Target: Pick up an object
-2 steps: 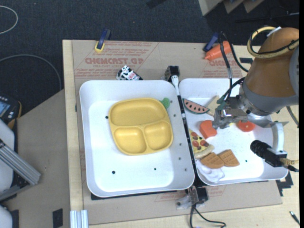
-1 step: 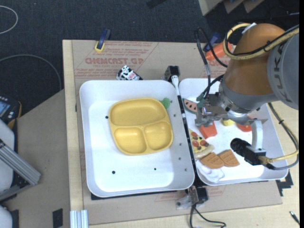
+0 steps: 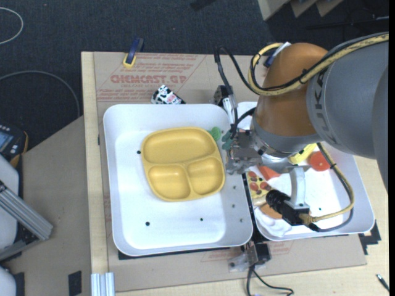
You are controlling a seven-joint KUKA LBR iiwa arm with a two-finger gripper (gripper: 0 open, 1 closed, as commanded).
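Cardboard-topped bench [image 3: 99, 165] on dark carpet [image 3: 74, 17]

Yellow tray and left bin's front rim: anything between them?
Camera view: bare white floor between the yellow tray and the left bin front rim, just small dark dots.

The board [image 3: 154, 79] under the bins reads "GIEMCAST GP" in red.

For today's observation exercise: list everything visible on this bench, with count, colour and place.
bins: two, white, side by side on the bench
tray: one, yellow, three compartments, in the left bin
toy: one, black and white, behind the left bin
clamp: one, blue and yellow, at the bench's far edge
pizza slice: one, in the right bin under the arm
red piece: one, in the right bin
arm: one, grey and orange, over the right bin
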